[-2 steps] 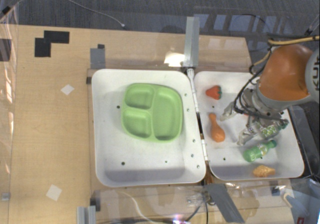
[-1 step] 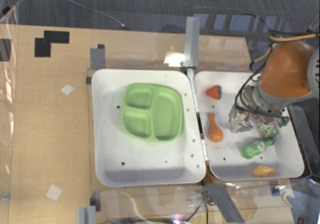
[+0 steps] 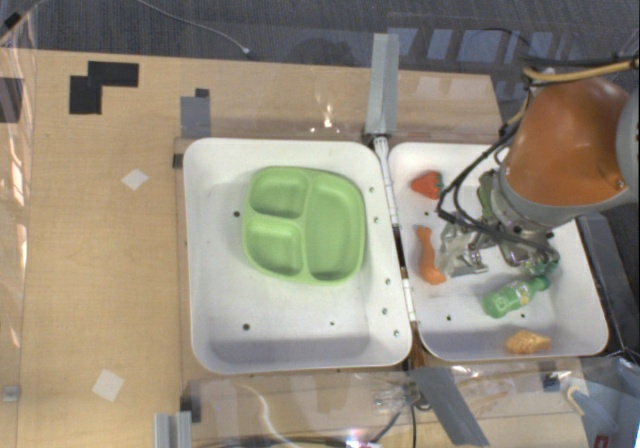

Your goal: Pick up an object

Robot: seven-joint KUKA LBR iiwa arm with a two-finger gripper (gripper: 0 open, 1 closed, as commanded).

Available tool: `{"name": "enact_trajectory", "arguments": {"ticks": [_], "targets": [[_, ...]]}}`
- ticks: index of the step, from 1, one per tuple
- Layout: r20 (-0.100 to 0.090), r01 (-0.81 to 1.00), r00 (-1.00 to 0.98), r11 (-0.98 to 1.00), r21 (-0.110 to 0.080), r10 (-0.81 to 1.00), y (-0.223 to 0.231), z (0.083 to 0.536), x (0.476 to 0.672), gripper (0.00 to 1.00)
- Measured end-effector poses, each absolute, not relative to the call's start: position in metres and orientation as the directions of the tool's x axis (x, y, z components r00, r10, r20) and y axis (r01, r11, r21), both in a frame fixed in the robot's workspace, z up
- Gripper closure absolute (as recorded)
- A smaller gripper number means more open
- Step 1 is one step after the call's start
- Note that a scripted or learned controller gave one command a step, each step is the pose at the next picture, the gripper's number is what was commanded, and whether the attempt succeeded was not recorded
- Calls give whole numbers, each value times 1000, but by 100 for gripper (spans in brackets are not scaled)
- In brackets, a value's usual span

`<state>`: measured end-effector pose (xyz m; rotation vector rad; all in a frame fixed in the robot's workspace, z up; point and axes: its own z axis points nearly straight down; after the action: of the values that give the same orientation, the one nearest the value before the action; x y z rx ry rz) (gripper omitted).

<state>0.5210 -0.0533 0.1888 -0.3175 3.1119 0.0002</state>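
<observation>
Over the right bin [image 3: 590, 331], the arm [image 3: 570, 151] reaches in from 3 o'clock, its orange band filling the upper right of that bin. Below the band hangs the claw [image 3: 470, 258], pointed down toward the bin floor near its middle. Dark cables loop around the wrist, and the metal parts blur together, so I cannot tell whether the claw is open or closed, nor whether anything sits within it.

4 small things lie in the right bin. A red piece [image 3: 427, 184] lies at 11 o'clock from the claw, near the bin's upper left corner. An orange carrot-like piece [image 3: 429, 258] lies lengthwise at 9 o'clock from the claw, just beside it, close to the bin's left wall. A green bottle [image 3: 516, 295] lies tilted at 4 o'clock from the claw, close under the wrist. A tan, bread-like piece [image 3: 527, 341] rests at 5 o'clock, near the bin's lower edge and apart from the bottle.

The left bin [image 3: 220, 326] holds a green plate [image 3: 305, 226] with 3 compartments, set a little above and right of the bin's centre. The 2 bins sit side by side on a wooden bench [image 3: 90, 266], with a grey bracket [image 3: 381, 86] at 12 o'clock above the seam between them.
</observation>
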Motion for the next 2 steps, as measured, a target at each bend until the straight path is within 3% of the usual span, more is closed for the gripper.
{"name": "enact_trajectory", "arguments": {"ticks": [1,2], "targets": [[-6,287,-958,958,3,287,-24,198,505,100],[-1,717,-698,698,5,717,64,185,491,100]]}}
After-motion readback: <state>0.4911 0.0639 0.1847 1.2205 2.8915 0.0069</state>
